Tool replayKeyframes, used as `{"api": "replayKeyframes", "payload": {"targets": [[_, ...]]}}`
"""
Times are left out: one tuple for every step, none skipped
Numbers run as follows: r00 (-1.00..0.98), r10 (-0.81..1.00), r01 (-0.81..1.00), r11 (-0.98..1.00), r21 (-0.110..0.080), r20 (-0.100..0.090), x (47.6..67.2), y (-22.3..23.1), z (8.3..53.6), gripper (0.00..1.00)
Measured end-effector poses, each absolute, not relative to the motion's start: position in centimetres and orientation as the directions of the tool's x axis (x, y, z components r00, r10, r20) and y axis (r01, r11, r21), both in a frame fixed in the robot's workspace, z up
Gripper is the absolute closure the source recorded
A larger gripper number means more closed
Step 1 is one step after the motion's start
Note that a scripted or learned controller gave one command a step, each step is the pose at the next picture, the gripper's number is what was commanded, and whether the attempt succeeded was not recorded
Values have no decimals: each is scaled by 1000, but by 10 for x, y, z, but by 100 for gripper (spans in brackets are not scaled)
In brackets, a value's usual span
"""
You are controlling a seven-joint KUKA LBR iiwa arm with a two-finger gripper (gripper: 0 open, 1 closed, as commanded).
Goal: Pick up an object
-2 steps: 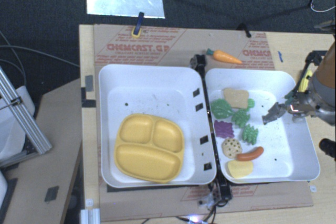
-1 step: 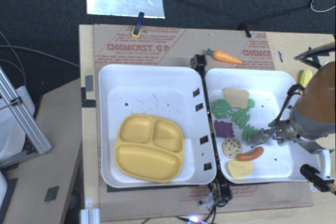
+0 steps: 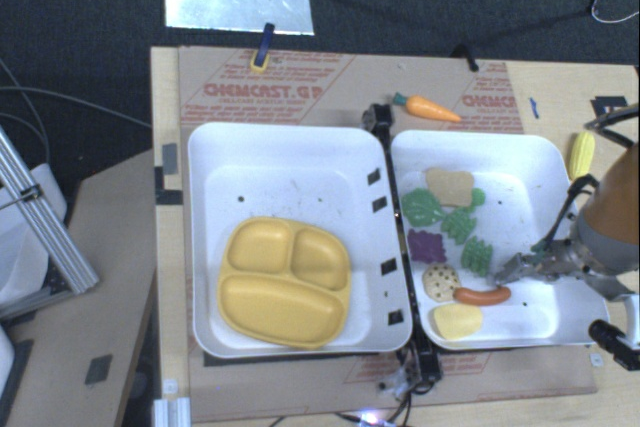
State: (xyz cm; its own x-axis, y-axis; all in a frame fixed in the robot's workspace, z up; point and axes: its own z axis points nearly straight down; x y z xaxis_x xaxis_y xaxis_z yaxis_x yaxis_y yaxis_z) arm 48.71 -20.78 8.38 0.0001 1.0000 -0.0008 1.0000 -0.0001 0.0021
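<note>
The right bin (image 3: 520, 165) holds several toy foods: a tan toast slice (image 3: 449, 185), green leafy pieces (image 3: 420, 207) (image 3: 461, 225) (image 3: 477, 257), purple grapes (image 3: 426, 244), a speckled cookie (image 3: 439, 281), a red sausage (image 3: 481, 295) and a pale yellow wedge (image 3: 457, 320). My gripper (image 3: 510, 267) reaches in from the right, low over the bin floor. Its tip lies just above and to the right of the sausage, beside the lowest green piece. I see nothing held in it.
The left bin (image 3: 290, 150) carries a yellow divided plate (image 3: 287, 281). An orange carrot (image 3: 427, 107) lies on the cardboard behind the bins. A yellow corn cob (image 3: 581, 155) rests at the right bin's far right rim. The arm's body (image 3: 610, 235) covers the bin's right edge.
</note>
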Motion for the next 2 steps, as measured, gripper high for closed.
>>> {"api": "replayKeyframes", "payload": {"targets": [[-1,1000,1000,1,3,-1,487,-207,95,100],[-1,1000,1000,1,6,-1,488,-207,105,100]]}}
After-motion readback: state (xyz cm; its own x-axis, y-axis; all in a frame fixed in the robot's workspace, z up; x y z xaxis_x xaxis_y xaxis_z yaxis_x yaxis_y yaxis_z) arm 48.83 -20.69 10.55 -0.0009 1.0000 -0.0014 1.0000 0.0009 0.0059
